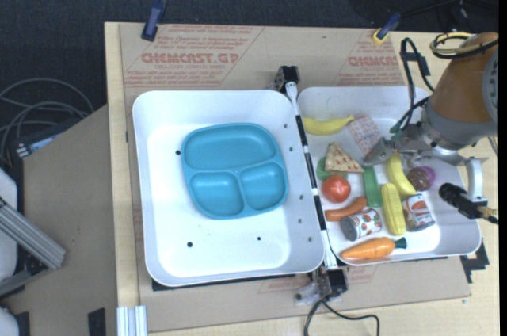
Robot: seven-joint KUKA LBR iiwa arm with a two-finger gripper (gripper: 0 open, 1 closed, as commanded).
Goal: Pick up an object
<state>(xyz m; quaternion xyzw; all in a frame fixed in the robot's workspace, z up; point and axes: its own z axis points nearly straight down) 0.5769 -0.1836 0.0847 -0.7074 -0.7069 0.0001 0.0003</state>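
Camera view: slanted look down on two white bins, arm coming in from the right.
Left bin (158, 247): just a blue divided plate (234, 169) sitting mid-bin.
Right bin (463, 241): packed with toy food, arm parked over its right edge.
Gripper (394, 146): low over the middle of the right bin, tips hard to make out, so can't tell how wide they sit or whether anything's pinched.
Nearest target: yellow banana (400, 175), just below the tips, toward the bin's near edge, long axis running roughly far-to-near with a slight tilt.
Next door: corn cob (393, 208) just below the banana, green veggie (371, 187) to its left, cracker wedge (342, 159) further left.
Other stuff: second banana (326, 124) at the far-left corner, tomato (336, 188) by the left edge, carrot (367, 249) along the near edge.
Guess: short drop toward the near edge, jaws across the banana's width.
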